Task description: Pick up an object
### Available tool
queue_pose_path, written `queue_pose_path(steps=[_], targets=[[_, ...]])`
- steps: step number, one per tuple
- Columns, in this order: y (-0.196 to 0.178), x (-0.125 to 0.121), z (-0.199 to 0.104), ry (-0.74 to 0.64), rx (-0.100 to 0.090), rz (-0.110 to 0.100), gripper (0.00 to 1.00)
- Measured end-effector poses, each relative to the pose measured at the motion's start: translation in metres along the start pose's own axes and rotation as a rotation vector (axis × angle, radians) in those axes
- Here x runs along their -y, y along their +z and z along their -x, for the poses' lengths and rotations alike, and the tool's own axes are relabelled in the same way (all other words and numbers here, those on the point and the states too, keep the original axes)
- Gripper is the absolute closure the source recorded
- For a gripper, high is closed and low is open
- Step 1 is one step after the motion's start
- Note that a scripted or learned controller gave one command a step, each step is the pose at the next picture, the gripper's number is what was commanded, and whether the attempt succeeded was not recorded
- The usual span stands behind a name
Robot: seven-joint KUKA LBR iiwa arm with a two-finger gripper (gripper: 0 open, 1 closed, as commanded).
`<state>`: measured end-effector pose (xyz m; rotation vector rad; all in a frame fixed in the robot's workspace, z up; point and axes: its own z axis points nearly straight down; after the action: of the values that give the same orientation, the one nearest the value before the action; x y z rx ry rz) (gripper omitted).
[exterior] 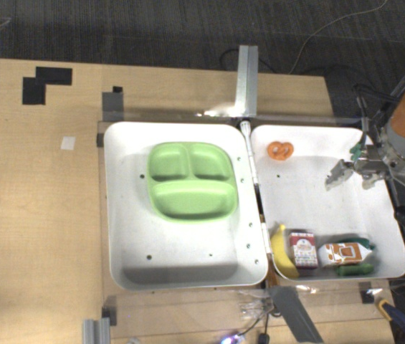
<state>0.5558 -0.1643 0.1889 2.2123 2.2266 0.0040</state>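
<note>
Camera view: my gripper point(354, 175) hangs over the right bin point(317, 213), fingers spread wide with nothing between them. Candidates crowd that bin's near edge: banana point(281, 253), red carton point(302, 250), orange carton point(342, 252); pretzel point(280, 150) sits apart. Left bin point(127, 213): green tray point(190, 180).

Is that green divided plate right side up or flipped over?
Right side up: the green plate shows three sunken compartments facing upward in the left bin.

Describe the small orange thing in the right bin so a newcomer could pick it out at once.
Find the right white bin, the one without the green divided plate. In its far left corner, beside the divider, lies the pretzel: small, orange, twisted, alone, well apart from the banana and cartons along the near wall.
</note>
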Motion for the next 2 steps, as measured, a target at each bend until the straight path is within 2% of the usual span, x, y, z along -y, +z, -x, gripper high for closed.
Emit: queue_pose_path(steps=[1, 2], targets=[[0.033, -0.041, 0.019, 0.033, 0.000, 0.000, 0.00], [-0.025, -0.110, 0.024, -0.132, 0.003, 0.005, 0.00]])
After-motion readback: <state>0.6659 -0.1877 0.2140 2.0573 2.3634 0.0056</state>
